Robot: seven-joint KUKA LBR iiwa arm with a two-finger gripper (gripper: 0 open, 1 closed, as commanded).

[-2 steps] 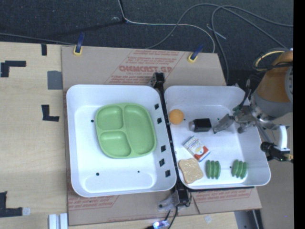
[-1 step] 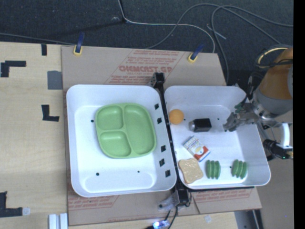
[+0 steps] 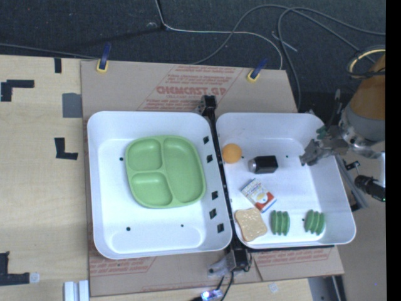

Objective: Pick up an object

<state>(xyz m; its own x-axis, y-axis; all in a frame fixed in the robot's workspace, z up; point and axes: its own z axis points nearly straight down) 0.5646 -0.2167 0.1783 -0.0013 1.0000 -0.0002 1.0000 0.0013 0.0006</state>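
While the arm (image 3: pixel 366 108) reaches in from three o'clock, its gripper (image 3: pixel 311 153) hangs over the right-hand edge of the right bin (image 3: pixel 285 123), and the dark fingers are too small and blurred to tell whether they are spread or closed; nothing can be seen between them. Inside that bin, an orange ball (image 3: pixel 232 153) sits at about ten o'clock, close to the wall shared with the left bin (image 3: pixel 100 130). Just beside the ball, toward three o'clock, lies a small black object (image 3: pixel 264 163). Near the bin's centre rests a small packet (image 3: pixel 257 194) marked white, blue and red. At seven o'clock lies a slice of toast (image 3: pixel 250 224), and along the bin's lower side, toward five o'clock, two green ribbed pieces lie apart from each other: the nearer green piece (image 3: pixel 279 222) just right of the toast and the farther green piece (image 3: pixel 314 222) close to the bin's right corner. The left bin holds a green divided plate (image 3: pixel 165 171) near its centre. Both bins stand on a brown cardboard sheet (image 3: pixel 188 86).
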